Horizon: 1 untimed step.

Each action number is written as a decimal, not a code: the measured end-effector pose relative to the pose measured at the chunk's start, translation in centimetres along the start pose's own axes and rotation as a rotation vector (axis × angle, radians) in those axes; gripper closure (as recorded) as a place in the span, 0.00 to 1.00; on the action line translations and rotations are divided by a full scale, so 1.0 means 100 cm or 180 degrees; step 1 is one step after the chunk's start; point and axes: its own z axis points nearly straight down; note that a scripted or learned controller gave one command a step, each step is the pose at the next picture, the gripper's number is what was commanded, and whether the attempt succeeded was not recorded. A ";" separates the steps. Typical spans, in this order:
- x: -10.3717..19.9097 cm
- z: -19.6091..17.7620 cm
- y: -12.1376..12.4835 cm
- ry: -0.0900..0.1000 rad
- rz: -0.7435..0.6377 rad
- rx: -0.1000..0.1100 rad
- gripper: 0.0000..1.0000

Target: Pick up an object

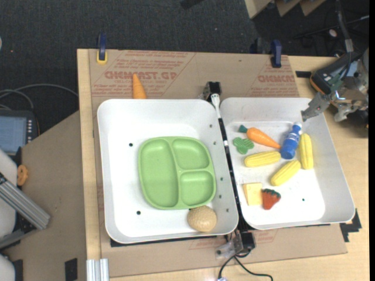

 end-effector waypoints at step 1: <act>0.005 0.119 0.033 0.0006 -0.0012 0.0020 0.00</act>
